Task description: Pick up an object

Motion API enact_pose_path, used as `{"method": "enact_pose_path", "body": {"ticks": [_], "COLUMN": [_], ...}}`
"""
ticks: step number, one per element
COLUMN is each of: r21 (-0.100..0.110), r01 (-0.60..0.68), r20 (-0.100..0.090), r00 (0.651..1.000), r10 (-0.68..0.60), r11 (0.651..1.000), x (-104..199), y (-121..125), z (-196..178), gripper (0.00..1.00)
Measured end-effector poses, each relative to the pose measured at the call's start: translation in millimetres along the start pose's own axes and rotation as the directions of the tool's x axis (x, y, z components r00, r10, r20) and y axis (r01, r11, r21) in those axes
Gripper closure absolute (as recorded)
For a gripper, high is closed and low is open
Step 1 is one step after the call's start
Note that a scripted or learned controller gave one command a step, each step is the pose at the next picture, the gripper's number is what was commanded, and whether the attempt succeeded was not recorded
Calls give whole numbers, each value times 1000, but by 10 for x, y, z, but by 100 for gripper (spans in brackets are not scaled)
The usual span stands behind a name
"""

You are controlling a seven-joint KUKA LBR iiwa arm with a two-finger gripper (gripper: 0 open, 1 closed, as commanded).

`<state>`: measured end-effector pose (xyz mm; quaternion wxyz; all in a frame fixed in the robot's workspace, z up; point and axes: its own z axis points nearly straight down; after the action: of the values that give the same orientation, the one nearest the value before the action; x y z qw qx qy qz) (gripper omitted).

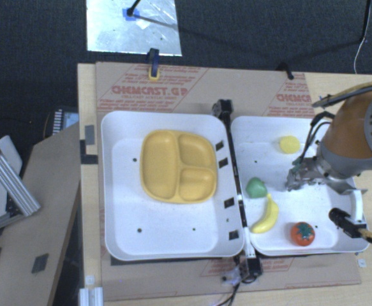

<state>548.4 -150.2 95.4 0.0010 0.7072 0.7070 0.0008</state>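
**Inspector A:** Position of the pincer [292,182]?

**Inspector B:** Low over the floor of the right bin [313,199], near its middle. The grey arm [358,139] with its orange band enters from the right and hides most of the tool. Whether the pincer is open or closed cannot be told from this view, and no object is seen in it.

**Inspector A:** Objects around it?

**Inspector B:** Four, all in the same bin. A green round fruit [256,187] lies just to the pincer's left, near but apart from it. A yellow banana [266,215] lies below and left of the pincer, its upper tip close under the green fruit. A red tomato with a green top [302,233] sits below the pincer, towards the bin's near wall. A yellow lemon [289,144] rests above the pincer, clear of it.

**Inspector A:** The other bin?

**Inspector B:** The left bin [119,190], well to the pincer's left, carries a yellow divided plate [177,166] of three compartments. Both bins stand on a cardboard sheet [173,88] on the worktop [87,94].
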Motion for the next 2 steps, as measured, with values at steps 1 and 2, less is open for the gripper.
{"method": "enact_pose_path", "body": {"ticks": [1, 2], "r21": [-4, -4], "r01": [5, 6], "r20": [1, 1], "r00": [1000, 1000], "r10": [-5, -6], "r11": [1000, 1000], "x": [70, 68], "y": [90, 108], "z": [-573, -1107], "gripper": [100, 100]}}
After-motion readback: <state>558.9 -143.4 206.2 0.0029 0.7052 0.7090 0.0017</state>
